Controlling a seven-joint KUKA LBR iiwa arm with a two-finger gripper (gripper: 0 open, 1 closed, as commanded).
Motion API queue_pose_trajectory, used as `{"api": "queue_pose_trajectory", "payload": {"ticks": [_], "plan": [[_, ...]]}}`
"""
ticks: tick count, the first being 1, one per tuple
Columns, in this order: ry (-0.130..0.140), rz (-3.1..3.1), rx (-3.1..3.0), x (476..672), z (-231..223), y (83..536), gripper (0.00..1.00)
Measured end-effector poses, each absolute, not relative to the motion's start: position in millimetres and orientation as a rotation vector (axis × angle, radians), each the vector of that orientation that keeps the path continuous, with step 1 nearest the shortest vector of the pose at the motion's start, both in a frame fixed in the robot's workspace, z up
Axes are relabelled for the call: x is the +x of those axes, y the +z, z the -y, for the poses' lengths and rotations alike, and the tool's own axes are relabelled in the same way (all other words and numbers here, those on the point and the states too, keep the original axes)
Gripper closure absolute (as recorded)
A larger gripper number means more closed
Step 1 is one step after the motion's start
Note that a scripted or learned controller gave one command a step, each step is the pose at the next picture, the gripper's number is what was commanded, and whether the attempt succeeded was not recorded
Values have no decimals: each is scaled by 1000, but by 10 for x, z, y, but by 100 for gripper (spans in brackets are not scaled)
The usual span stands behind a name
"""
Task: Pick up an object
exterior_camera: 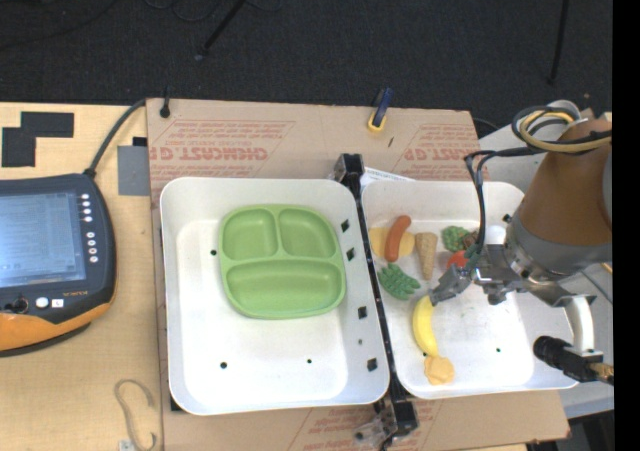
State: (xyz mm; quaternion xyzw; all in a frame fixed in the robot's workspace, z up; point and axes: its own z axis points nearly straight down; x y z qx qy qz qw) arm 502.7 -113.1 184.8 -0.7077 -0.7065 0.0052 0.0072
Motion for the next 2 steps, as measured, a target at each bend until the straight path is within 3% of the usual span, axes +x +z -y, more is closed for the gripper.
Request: {"api": "queue_pose_trajectory", "payload": {"ticks": [1, 2], "plan": [[4, 2219, -2218, 5057, 1134, 1916, 0], [7, 2217, -2216, 5105, 1204, 1370, 0]]}}
